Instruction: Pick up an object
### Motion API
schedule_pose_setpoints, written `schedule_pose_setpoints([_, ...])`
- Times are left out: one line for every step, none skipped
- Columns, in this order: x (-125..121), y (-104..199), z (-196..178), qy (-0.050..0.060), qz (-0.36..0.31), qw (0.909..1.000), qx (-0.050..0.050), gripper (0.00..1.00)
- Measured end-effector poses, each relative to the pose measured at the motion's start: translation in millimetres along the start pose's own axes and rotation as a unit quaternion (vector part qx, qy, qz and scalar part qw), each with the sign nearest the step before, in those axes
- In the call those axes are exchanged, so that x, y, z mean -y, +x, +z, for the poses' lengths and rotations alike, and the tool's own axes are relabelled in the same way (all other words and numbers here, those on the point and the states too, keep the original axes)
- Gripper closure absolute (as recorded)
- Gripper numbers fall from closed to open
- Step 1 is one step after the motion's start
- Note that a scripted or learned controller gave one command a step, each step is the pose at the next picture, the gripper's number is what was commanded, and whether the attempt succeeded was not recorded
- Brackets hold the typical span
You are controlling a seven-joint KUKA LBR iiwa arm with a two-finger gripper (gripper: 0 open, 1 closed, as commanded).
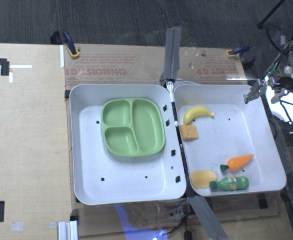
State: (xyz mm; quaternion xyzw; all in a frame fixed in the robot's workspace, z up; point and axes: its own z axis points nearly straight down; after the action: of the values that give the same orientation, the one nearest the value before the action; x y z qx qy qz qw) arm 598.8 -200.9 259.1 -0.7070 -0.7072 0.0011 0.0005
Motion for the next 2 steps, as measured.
schedule_pose_setpoints([-0.3, -0.9, -8.5, 0.000, -0.001, 1.0000, 0.001, 1.00])
schedule_pose_setpoints([-0.3, -0.7, -8.4, 0.000, -0.001, 1.0000, 0.001, 0.00])
